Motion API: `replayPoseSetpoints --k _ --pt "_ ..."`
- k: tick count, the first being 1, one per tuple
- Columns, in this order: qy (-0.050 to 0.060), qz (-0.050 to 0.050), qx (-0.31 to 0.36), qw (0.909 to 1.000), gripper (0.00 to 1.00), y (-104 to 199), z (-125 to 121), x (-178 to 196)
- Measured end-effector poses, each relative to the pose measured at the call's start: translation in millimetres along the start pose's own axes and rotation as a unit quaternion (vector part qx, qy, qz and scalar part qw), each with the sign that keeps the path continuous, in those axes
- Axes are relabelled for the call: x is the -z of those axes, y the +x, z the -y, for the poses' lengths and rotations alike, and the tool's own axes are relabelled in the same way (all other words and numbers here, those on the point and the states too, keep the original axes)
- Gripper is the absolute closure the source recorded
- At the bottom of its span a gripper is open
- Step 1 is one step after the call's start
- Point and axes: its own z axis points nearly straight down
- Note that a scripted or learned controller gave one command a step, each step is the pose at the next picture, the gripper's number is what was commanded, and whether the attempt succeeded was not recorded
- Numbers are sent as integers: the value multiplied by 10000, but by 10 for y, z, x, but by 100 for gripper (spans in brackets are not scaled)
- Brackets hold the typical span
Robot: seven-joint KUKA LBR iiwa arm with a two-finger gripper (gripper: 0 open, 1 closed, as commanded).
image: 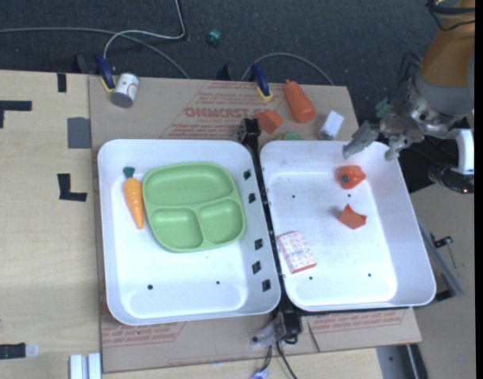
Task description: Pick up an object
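In the right bin [383,290], a small patterned packet [296,252] lies near its front left corner. Farther back, an orange wedge [352,216] sits toward the right side, and a red tomato [350,177] rests beyond it, near the far right corner. In the left bin [123,275], a green divided plate [195,206] fills the middle, with a toy carrot [133,200] just beside it along the left edge. The gripper [376,142] hangs over the right bin's far right corner, fingers spread apart, holding nothing.
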Motion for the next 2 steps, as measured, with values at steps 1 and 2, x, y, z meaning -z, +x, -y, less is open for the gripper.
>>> replayPoseSetpoints --k 1,2 --pt "22 1 -5 10000 0 -470 -192 -1264" --pt "-18 5 8 10000 0 146 -376 -1627"
